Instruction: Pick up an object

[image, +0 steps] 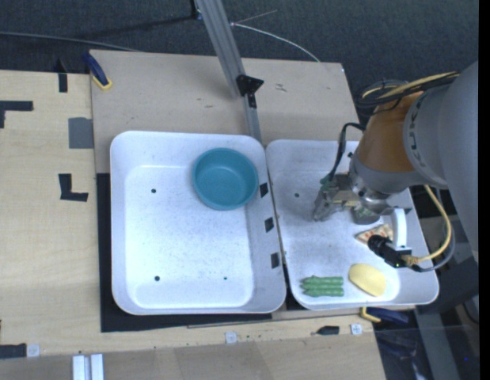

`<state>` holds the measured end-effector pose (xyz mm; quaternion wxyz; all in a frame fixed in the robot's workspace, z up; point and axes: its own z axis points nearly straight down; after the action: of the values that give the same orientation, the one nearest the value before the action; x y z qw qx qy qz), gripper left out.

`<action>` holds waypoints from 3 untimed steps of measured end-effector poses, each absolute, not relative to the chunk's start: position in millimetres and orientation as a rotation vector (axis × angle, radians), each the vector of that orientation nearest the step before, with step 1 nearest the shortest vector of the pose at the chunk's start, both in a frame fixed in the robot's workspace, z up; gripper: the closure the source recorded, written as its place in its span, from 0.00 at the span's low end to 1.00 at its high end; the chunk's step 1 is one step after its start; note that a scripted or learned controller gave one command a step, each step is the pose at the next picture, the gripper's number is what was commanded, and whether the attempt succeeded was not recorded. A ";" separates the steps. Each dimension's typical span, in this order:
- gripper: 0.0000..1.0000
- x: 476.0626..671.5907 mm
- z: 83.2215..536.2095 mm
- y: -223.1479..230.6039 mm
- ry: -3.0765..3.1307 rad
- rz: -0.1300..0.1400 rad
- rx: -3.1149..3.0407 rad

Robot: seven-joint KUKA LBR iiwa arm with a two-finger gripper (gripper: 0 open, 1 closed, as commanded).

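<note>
Green ridged object (321,286) lies flat near right bin (304,172) front edge, beside yellow lump (367,279); gripper (324,210) jaw state: cannot tell.

Grey arm (454,129), orange band (385,142), yellow cables (444,212)

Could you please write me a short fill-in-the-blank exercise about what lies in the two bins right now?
1. The blue bowl sits in the ____ bin.
2. The green object lies directly ____ of the yellow object.
3. The gripper hovers over the ____ bin.

Missing words: left; left; right
</note>
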<state>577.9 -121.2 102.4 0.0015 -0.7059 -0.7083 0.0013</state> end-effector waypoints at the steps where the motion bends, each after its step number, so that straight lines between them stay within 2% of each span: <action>1: 1.00 582.7 164.6 -117.6 -2.226 -0.004 -2.222; 2: 1.00 584.1 228.2 -118.6 -2.226 -0.004 -2.223; 3: 1.00 583.8 219.3 -118.4 -2.222 0.004 -2.220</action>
<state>583.8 -118.4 219.3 0.0003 -0.7068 -0.7075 0.0012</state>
